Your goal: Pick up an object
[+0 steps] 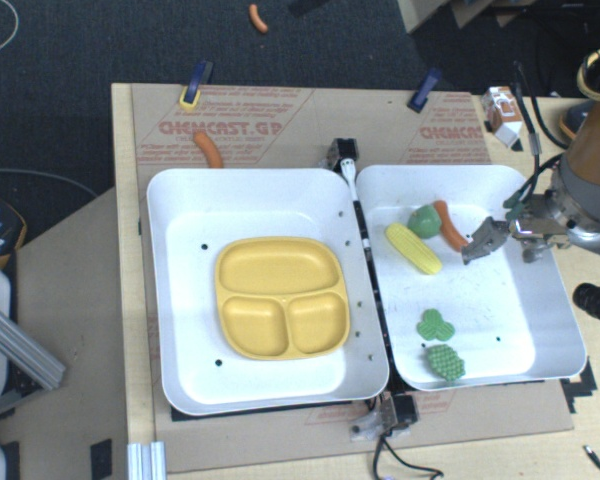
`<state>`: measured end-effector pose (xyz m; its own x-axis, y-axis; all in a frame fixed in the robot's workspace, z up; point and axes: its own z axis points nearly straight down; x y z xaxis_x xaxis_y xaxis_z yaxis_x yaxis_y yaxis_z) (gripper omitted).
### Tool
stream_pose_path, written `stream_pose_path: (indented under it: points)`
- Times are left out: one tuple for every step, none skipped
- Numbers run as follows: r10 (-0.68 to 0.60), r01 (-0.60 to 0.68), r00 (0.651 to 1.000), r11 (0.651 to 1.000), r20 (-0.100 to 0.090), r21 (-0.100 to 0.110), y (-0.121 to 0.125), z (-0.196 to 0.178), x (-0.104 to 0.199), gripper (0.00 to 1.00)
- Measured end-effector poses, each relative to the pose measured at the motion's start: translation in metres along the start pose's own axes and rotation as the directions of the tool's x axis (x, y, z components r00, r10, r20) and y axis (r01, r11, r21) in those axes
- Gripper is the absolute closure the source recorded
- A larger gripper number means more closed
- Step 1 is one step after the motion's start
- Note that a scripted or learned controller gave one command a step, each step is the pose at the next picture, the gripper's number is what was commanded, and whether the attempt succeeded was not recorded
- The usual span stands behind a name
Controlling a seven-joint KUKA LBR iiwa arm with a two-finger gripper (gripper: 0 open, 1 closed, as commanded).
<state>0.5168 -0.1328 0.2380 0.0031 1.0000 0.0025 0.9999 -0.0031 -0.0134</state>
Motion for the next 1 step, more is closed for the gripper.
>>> stream_pose_path:
  points:
    - [-0.003, 0.003, 1.000, 1.000, 0.002, -0.013, 0.0024, -0.0066, 0.0002, 0.00]
